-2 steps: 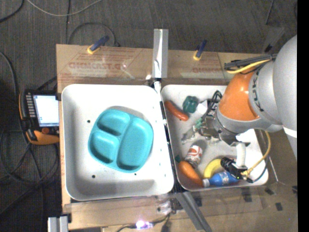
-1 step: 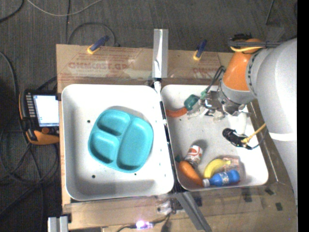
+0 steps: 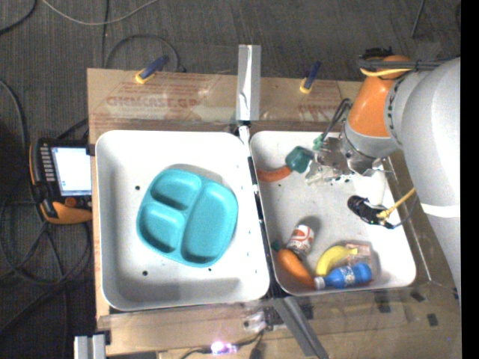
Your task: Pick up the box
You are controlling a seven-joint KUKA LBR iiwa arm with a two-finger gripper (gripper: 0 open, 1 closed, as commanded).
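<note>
A small teal box-like thing sits at the upper left of the right bin, its lower edge against an orange carrot-shaped piece. My gripper hangs low over that bin's upper middle, immediately right of the teal thing and touching or nearly touching it. Nothing can be made out between the fingers. A pale pinkish packet lies partly hidden behind a banana at the bin's lower right.
The right bin's front part also holds a red and white can, an orange carrot and a blue bottle. A teal divided plate lies in the left bin. The arm's grey and orange body covers the right bin's far right corner.
</note>
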